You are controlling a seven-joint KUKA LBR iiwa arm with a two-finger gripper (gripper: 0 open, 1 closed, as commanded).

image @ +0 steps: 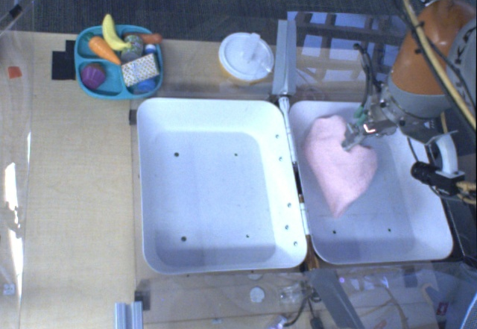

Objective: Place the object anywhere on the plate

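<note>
You've got the pink cloth (339, 163) lying crumpled in the right bin (417, 238), toward its back-left corner, w/ the end effector (360, 133) down at the cloth's back edge, so by my read the pick isn't done and the whole carry is left. The blue plate (82, 59) w/ toy food sits at the worktop's (67, 208) back-left, well apart from the cloth. Can't tell if the end effector is parted, closed or gripping cloth: too small and blurred, and the arm is cut off at the frame's right.

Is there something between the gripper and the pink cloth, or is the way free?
Nothing visible stands between them. The gripper is right over the upper right part of the pink cloth, which lies alone in the right bin.
</note>
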